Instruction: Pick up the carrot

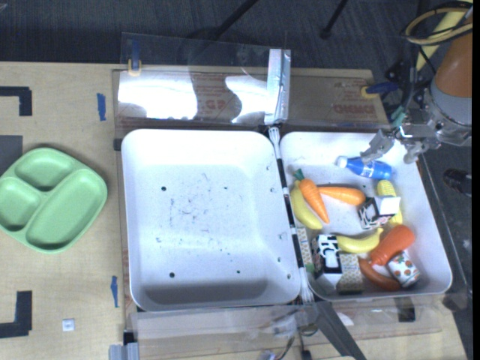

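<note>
Two bins (199,291) are seen side by side, and the task is judged hardly begun; nothing has been lifted, and the whole pick is left to do. The carrot (312,202) lies in the right bin, near its left wall, tilted with its green top toward the far left corner; it rests on or against a banana (301,209), and a second orange piece (343,195), perhaps another carrot, lies just beside it to the right. The gripper (391,145) is held at the far right corner of that bin, above a blue bottle (367,168), well apart from the carrot; its fingers (375,148) are seen spread apart with nothing between them.

Before any grasp, the gripper must be carried across the bin toward the left wall and lowered; the carrot's slant would have to be matched by the fingers. Crowding is judged the chief hindrance; the banana beneath and the orange piece alongside leave little room, and the bin wall stands close on the left. Nearer the front a second banana (358,241), a red-orange toy (390,247) and some small black-and-white packets (328,252) are heaped together. A green tray (49,198) sits on the bench, well apart on the left.
</note>
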Controlling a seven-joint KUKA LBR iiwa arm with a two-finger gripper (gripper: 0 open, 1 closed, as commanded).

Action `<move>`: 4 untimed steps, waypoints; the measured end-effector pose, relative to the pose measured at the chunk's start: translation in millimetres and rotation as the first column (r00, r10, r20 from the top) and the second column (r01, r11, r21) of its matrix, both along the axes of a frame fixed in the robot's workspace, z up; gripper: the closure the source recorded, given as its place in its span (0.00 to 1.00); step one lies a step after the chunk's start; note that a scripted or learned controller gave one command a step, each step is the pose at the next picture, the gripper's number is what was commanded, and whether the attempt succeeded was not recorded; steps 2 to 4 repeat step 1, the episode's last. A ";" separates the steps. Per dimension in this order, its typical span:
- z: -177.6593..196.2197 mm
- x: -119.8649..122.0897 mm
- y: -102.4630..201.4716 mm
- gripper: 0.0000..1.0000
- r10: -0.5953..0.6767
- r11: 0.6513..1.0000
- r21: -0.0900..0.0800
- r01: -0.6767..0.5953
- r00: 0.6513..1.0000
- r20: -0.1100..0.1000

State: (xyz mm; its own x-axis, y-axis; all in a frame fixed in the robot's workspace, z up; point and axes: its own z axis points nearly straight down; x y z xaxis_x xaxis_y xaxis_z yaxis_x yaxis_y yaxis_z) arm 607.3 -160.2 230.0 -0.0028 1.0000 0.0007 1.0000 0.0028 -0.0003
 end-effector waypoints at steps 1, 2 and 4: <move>-114.8 -1.2 22.6 0.00 -0.048 0.999 0.000 0.048 0.999 0.000; -114.8 -1.2 22.6 0.00 -0.048 0.999 0.000 0.048 0.999 0.000; -114.8 -1.2 22.6 0.00 -0.048 0.999 0.000 0.048 0.999 0.000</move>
